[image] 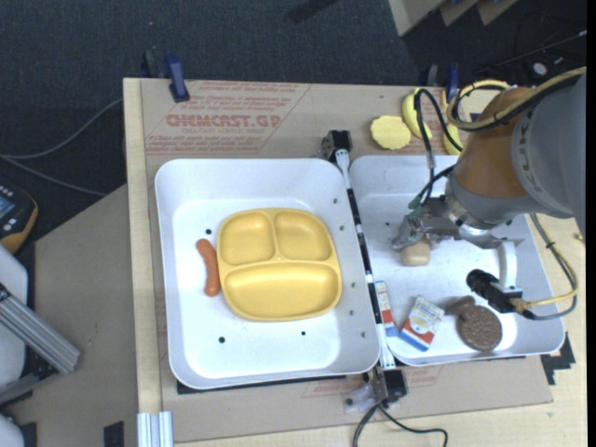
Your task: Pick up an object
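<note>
item 1, candidate for the pick: small pale beige lump point(416, 255), rounded, matt, no sharp edges. it lies in the right bin point(391, 192), in its upper left part, not far from the wall shared with the left bin point(186, 214). i judge it light and probably a little soft or plasticky. its rounded flanks could squirt out of a pinch, so i would take it across its narrowest width, low down and square on.

item 2, gripper point(415, 235): metal tip just above the lump, touching it or very nearly. from this slant i cannot tell whether it is spread or closed, and nothing shows as held.

item 3, small carton point(422, 324): white, red and blue, flat-sided card, thin and crushable, lying near the right bin's front edge.

item 4, brown disc point(480, 327): flat, round, speckled, low profile, just beside the carton. hard to get under.

item 5, yellow divided plate point(277, 264): smooth rigid plastic, three compartments, centred in the left bin.

item 6, orange sausage shape point(209, 266): slim, glossy, beside the plate's left rim.

item 7, yellow lump point(391, 131): on the bench point(233, 119) behind the right bin.
</note>
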You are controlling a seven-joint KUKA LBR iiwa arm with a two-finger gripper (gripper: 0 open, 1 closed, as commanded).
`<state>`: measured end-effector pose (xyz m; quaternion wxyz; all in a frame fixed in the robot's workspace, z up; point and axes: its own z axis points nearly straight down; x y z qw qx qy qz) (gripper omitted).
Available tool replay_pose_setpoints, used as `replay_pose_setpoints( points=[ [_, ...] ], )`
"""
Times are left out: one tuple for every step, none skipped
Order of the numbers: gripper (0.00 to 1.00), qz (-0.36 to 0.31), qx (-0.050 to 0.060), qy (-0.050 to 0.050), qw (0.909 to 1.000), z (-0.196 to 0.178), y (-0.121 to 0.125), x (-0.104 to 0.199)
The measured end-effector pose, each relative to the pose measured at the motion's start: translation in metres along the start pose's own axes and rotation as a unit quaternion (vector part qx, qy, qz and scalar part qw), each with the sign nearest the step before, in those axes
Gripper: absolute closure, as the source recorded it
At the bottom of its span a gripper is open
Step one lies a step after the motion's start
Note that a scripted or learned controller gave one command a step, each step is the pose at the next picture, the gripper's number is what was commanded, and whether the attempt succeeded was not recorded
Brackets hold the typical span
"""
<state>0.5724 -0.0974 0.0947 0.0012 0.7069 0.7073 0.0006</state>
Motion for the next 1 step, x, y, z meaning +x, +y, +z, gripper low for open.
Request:
replay_pose_setpoints(
  points=[
    [1.00, -0.004, -0.004, 0.001, 1.0000, -0.0962, 0.0119, 0.0660]
  ],
)
